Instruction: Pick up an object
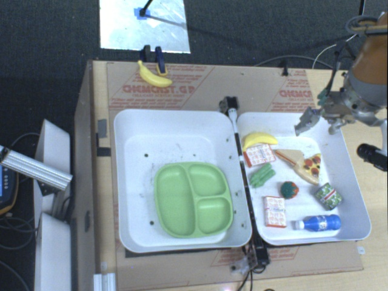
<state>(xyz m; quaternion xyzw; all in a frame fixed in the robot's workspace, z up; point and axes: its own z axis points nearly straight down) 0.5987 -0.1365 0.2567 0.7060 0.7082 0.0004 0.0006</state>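
My gripper [319, 123] hangs open over the far right part of the right bin [357, 190], with nothing between its fingers. Below it in that bin lie a yellow banana [259, 140], a red-and-white packet [259, 156], green beans [262, 176] and a pizza slice [301, 164]. Nearer the front are a red-and-green ball [289, 189], a green can [327, 196], a small red-and-white box [274, 211] and a blue bottle [317, 223]. The pizza slice is the closest of these to the gripper.
The left bin [136, 138] holds a green divided plate [194, 199]. A second banana [153, 74] lies on the cardboard behind the bins. A black clamp [230, 105] sits where the bins meet at the back. Cables run behind the arm.
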